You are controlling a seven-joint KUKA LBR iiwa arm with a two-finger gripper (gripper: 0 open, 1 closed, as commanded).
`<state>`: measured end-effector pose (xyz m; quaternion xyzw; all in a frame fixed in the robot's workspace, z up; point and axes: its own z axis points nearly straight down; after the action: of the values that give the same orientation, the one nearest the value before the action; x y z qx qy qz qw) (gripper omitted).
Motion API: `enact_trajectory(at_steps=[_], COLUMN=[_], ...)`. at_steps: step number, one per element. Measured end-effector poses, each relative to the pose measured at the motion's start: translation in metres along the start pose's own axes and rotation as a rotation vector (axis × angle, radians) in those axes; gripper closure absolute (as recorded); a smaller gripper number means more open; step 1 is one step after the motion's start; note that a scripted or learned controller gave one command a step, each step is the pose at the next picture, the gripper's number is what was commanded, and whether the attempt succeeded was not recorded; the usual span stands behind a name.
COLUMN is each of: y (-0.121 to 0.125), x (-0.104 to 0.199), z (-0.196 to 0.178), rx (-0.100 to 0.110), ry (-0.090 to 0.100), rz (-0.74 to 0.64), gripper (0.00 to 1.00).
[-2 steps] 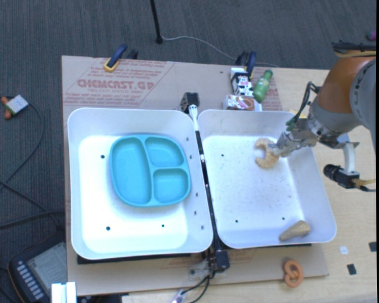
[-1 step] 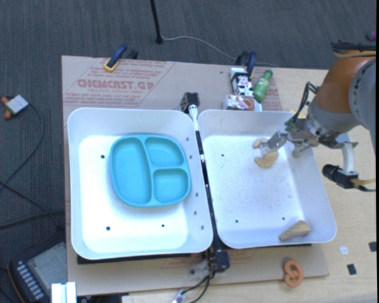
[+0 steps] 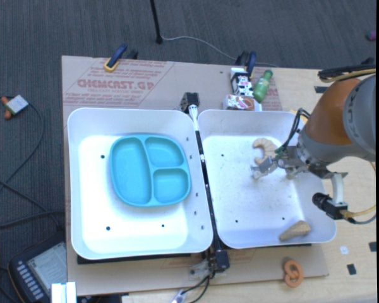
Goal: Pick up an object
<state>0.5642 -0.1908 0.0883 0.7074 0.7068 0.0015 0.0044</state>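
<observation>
the arm [image 3: 341, 118] is reaching in over the right-hand bin [image 3: 240, 229], its gripper [image 3: 263, 166] hanging low near the middle of the bin floor, just below a pale, curved piece [image 3: 263, 144] that is lying toward the back of the bin. the two fingers are looking spread apart, and i'm seeing nothing sitting between them, so to my eye it is carrying nothing right now. a second candidate, a tan wedge-shaped lump [image 3: 295, 231], is resting well away in the bin's front right corner, tight against the wall. the left bin [image 3: 88, 131] is holding a blue divided plate [image 3: 150, 170], well apart from the gripper. as for what could be going wrong from here: the curved piece is lying just beside the fingertips rather than between them, so if the fingers are closing where they are now, i'd guess they are pinching air or only nudging the piece aside. its rounded, arched shape is also looking likely to roll or squirt out under a squeeze that's off-centre. and the wedge in the corner is looking awkward, since the bin wall is leaving little room for a finger on that side.
</observation>
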Motion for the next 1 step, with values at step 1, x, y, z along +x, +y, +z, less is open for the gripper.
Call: enact_trajectory(at_steps=[1], y=[-0.0616], x=[0.0313], z=[-0.0005], rx=[-0.002], ry=[-0.001], rz=[0.001], gripper=[0.00])
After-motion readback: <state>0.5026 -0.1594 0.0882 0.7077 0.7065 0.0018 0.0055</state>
